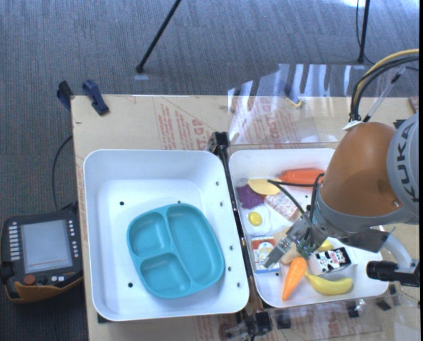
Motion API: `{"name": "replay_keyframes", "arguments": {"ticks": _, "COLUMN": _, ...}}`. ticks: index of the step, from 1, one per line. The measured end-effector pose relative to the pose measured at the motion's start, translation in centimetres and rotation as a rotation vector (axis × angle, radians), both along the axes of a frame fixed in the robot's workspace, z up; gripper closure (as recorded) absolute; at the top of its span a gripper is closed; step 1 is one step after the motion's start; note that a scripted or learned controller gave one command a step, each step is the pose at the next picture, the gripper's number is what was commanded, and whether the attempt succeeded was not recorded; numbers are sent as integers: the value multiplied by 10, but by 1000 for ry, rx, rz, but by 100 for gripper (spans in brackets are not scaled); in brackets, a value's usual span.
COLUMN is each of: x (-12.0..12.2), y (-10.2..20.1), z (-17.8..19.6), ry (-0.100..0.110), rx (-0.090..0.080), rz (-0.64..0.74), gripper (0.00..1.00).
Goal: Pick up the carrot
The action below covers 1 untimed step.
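Grey carpeted floor around a plywood counter (161, 123) carrying two shallow white bins side by side. Landmark: the right bin (325, 300), crowded with toy food. Left of it, a second white bin (111, 169) holding a blue divided plate (175, 249). Further left, on the floor, a handheld control screen (42, 251).

Inside the right bin, near its front edge: the carrot (293, 278), orange, lying tilted, tip toward the front. Just right of the carrot, a yellow banana (330, 284) and a small black-and-white carton (332, 260). Toward the back wall, another orange piece (302, 176), partly covered by the arm.

Hand (291, 244) hanging above the middle of the right bin, just behind the carrot's thick end. Fingers spread or pressed together: cannot tell, too blurred and dark. Nothing visibly held.

Likely step: the approach, carrot not yet gripped. Next move probably calls for a short shift toward the front edge, alignment across the carrot, then descent.

Bulky orange-banded wrist hiding much of the right bin's far side.
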<state>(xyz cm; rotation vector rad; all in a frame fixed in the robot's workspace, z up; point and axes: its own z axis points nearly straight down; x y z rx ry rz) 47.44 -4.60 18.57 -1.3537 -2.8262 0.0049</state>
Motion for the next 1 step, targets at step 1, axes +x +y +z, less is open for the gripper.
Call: {"name": "replay_keyframes", "arguments": {"ticks": 1, "x": 2, "y": -52, "z": -98, "ry": -9, "rx": 0, "rz": -188, "gripper": 0}}
